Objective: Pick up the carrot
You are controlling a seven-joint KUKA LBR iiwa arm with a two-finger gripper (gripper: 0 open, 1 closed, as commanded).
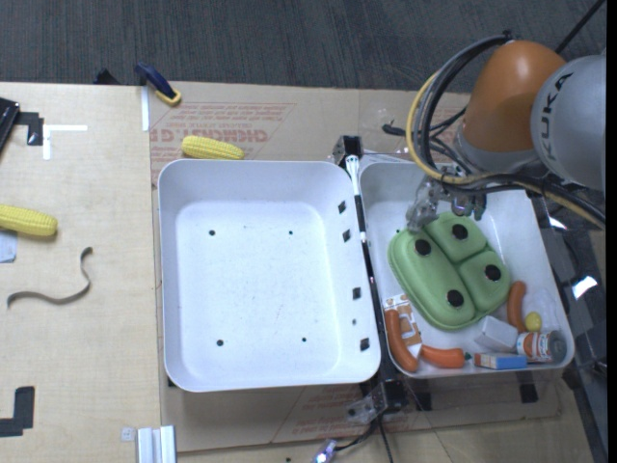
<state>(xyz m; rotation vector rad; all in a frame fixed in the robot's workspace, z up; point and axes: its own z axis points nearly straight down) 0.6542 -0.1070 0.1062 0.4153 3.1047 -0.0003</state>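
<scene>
Three orange carrot-like pieces lie in the right bin (545, 230). One (402, 340) rests along the front left wall, one (442, 357) lies at the front, and one (517, 304) sits at the right of a big green moulded object (453, 270). I cannot tell which of them is the carrot. My gripper (443, 205) hangs over the back of the right bin, at the far edge of the green object and well away from all three orange pieces.
A small bottle (540, 345) and a flat box (499, 361) sit in the right bin's front right corner. The left bin (183, 258) stands beside it. Two yellow corn cobs (212, 148) (27, 221) and a curved strip (53, 292) lie on the bench.
</scene>
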